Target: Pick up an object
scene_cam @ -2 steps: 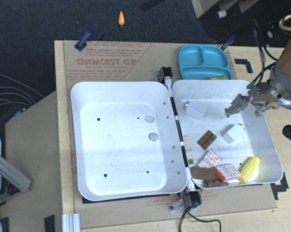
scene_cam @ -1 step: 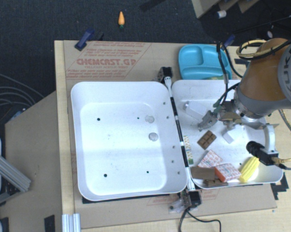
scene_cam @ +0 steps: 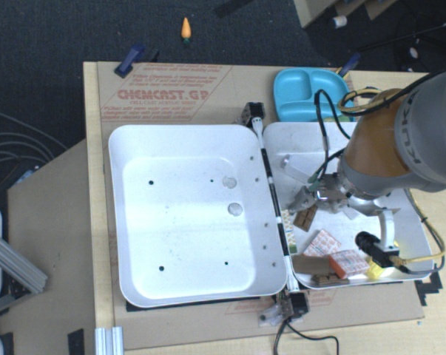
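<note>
You had the arm [scene_cam: 389, 143] reaching in from the right, bent down over the right bin [scene_cam: 296, 135], with the tool [scene_cam: 311, 198] low inside that bin, close to its left wall and about midway along it. Whether the tool was open or closed, I cannot tell; the wrist and cables hid too much of it, and nothing could be seen held in it.

The things on offer lay heaped toward the bin's near edge: a small brown piece [scene_cam: 304, 218] just beside the tool, a pink-and-white patterned packet [scene_cam: 322, 241] a little nearer the front, a red-printed packet [scene_cam: 346, 262] touching a brown block [scene_cam: 319, 268] at the front rim, and a yellow item [scene_cam: 376, 272] by the front right corner. The left bin [scene_cam: 134, 220] carried no such clutter, and a blue tray [scene_cam: 308, 95] sat on the counter behind the right bin.

As I judge it, you were at the descent-and-grasp step, not yet at the lift. The brown piece looked the likeliest target. The next move called for closing on it squarely, then rising straight up clear of the divider between the bins; a thing that small, lying tilted, could easily slip free.
</note>
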